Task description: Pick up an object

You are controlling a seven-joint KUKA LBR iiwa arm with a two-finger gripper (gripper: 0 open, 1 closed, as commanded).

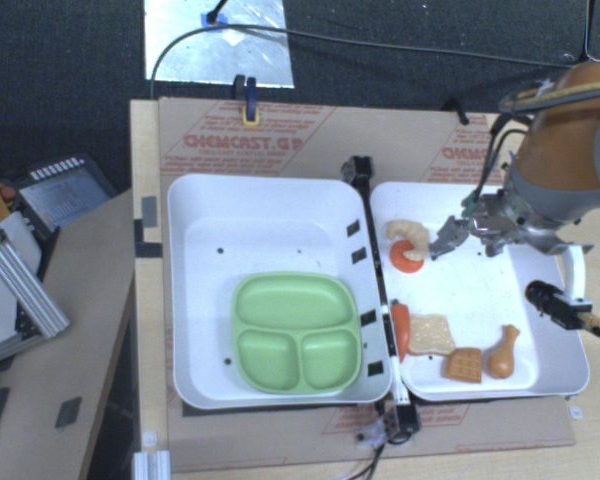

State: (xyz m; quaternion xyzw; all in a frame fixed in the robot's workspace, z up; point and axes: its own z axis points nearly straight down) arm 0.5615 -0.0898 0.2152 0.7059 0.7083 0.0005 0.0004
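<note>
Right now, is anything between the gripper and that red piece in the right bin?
Nothing visible. The gripper hangs just right of the red piece, with bare bin floor between them. The pale piece touches it from behind, not in the path.

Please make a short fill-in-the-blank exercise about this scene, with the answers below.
1. The green divided plate lies in the ____ bin of the view.
2. The plate has ____ compartments.
3. The gripper is above the ____ bin.
4. The toy chicken leg lies beside a ____.

Answers: left; three; right; waffle
</note>
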